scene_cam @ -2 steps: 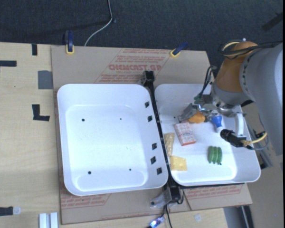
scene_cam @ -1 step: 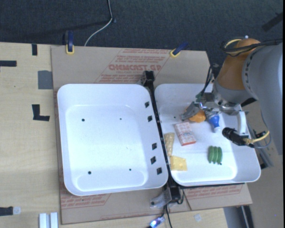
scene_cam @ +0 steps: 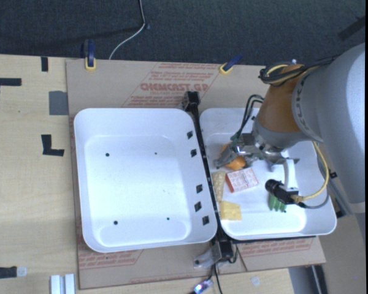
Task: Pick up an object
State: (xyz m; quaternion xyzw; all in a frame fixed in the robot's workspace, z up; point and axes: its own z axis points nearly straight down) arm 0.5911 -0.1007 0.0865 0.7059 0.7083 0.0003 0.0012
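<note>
Gripper (scene_cam: 232, 158) low in right bin (scene_cam: 313, 225), apparently on orange object (scene_cam: 235, 163); finger state unreadable. Red-white packet (scene_cam: 241, 179) at its 5 o'clock.

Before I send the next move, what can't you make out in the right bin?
- Gripper: finger state too small and blurred to read.
- Orange object: mostly hidden under the gripper; whether it is gripped is unclear.
- Right bin: upper right part covered by the arm.
- Red-and-white packet: print unreadable.
</note>
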